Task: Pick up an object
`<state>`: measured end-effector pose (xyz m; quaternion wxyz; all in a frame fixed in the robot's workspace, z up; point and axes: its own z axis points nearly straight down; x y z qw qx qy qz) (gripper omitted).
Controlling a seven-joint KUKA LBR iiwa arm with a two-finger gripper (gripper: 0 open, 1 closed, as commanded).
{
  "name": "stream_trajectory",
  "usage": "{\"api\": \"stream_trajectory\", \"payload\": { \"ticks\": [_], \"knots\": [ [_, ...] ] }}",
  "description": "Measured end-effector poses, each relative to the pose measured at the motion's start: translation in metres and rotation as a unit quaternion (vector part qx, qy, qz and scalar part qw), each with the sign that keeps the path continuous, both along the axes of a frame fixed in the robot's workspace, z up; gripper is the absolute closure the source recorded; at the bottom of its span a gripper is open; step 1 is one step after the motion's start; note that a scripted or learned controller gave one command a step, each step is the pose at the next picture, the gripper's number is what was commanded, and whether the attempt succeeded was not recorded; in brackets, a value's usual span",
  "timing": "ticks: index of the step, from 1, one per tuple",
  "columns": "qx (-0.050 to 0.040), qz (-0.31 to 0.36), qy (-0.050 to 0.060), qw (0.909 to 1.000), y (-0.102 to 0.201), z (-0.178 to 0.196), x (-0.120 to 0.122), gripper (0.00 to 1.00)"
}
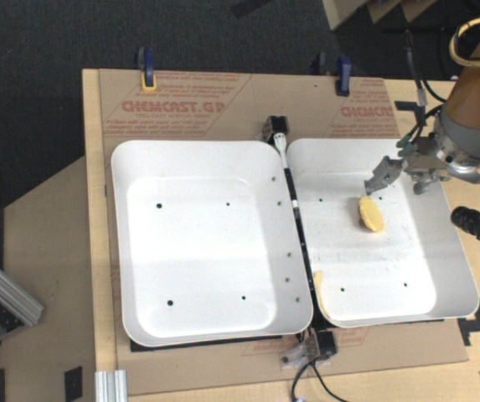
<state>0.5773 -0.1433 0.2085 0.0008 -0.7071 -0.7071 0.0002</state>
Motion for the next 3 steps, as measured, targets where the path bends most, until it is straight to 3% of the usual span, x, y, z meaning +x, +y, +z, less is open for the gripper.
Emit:
{"api": "stream_trajectory", "payload": {
  "ticks": [1,2,3],
  "knots": [
    [0.0007,-0.001,0.003,1.0000,-0.003,-0.131,0.007,0.00],
    [-0.0012,-0.001,-0.002,1.0000,-0.004,-0.113,0.009,1.00],
    [-0.0010,0.004,-0.009,0.9999,0.050,0.027,0.036,1.00]
  ]
}}
